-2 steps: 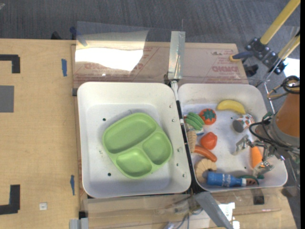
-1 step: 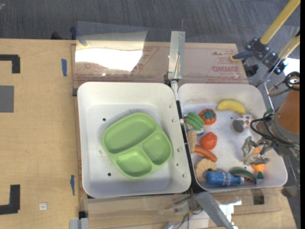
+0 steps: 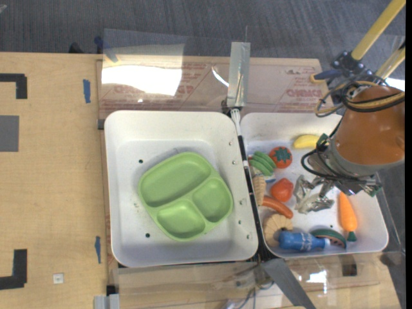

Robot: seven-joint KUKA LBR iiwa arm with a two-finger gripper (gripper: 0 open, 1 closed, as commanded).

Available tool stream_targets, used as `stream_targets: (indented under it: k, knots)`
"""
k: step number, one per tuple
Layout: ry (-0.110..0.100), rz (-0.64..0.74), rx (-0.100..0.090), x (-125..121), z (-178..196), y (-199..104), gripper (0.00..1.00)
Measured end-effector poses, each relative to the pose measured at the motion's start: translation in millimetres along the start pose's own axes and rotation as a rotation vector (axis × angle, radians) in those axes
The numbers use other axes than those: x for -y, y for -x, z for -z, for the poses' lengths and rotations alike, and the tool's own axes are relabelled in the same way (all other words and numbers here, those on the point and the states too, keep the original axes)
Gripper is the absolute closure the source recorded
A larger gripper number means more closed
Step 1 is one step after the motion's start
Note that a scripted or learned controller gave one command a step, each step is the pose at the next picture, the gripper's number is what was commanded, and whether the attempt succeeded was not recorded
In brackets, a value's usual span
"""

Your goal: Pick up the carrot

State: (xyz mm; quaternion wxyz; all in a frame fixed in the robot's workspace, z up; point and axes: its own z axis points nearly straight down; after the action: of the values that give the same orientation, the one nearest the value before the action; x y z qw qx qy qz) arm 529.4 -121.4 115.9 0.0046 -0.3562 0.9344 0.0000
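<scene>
Over the right bin (image 3: 380, 237), hanging low from the grey arm (image 3: 370, 137) with its orange band, reaching in from the right side of the view. Gripper (image 3: 313, 197) hovering above the white floor near the middle of that bin, metal fingers (image 3: 308, 203) appearing slightly spread and pinching nothing, though hard to tell for sure at this size. Carrot (image 3: 347, 212) lying just to the right of the gripper, near the bin's right wall, orange body running roughly top to bottom in the view, close to the fingers but not between them. Sitting near the top of the same bin, a yellow banana-like piece (image 3: 307, 140), with a round orange-red toy with a green top (image 3: 280, 157) beside it to the left and a green ribbed piece (image 3: 261, 163) further left by the dividing wall. Resting below those, a red tomato-like piece (image 3: 281, 189) and a red-orange sausage shape (image 3: 277, 206), then a tan ridged piece (image 3: 275, 223). Lying along the bottom edge, a blue bottle (image 3: 298, 240) on its side. Occupying the left bin (image 3: 122, 140), a green divided plate (image 3: 186, 195) with three compartments, turned at a slant.
</scene>
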Motion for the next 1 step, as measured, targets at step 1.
stream_targets:
  k: [1]
  knots:
    - [0.0, 0.206, -0.004, 79.2, -19.9, -38.7, 1.0]
